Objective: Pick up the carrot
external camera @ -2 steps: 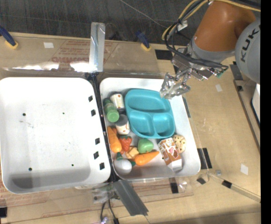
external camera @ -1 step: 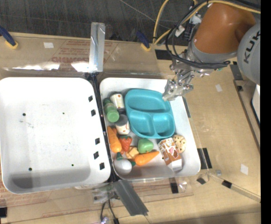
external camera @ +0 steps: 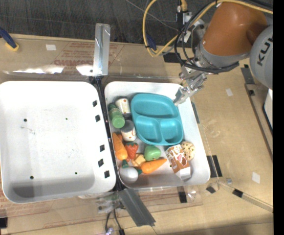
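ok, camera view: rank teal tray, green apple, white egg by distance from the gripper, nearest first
Gripper sits at the right bin's upper right rim.
1. teal tray, just left of it
2. green apple, below the tray, mid-bin
3. white egg, bottom left corner of that bin

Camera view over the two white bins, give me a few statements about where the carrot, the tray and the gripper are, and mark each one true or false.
1. The orange carrot lies in the right white bin. True.
2. The teal divided plastic tray sits in the left white bin. False: it sits in the right bin, toward its far side.
3. The two-finger gripper holds the carrot. False: it hangs over the far right corner of the right bin, beside the tray, apart from the carrot.
4. A green round toy lies just beyond the carrot. True.
5. The carrot rests inside the tray. False: it lies on the bin floor, nearer the front wall than the tray.
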Robot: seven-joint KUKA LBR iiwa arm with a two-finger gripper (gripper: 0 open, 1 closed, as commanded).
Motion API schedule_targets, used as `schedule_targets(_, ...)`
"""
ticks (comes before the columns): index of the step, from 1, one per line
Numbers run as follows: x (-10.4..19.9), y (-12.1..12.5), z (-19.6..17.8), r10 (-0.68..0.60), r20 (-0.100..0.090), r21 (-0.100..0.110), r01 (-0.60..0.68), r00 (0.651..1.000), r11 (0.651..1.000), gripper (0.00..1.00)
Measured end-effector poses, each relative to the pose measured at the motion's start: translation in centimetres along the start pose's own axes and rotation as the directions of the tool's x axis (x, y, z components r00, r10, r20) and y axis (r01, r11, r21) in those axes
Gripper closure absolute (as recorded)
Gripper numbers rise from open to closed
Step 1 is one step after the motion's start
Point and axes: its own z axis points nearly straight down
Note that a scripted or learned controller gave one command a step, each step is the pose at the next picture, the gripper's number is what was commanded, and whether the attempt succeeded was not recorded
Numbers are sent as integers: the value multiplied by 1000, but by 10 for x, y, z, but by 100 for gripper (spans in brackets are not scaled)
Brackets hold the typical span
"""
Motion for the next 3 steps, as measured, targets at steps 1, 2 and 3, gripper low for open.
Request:
schedule_targets(1, -19, 4, -10, -446, 3, -1, 446, 895, 895, 100)
schedule_targets(2, -26, 21, -28, -802, -3, 3, 802, 598, 598, 100)
schedule_targets(3, -30, -8, -13, -906, -1, 3, 906, 423, 423, 100)
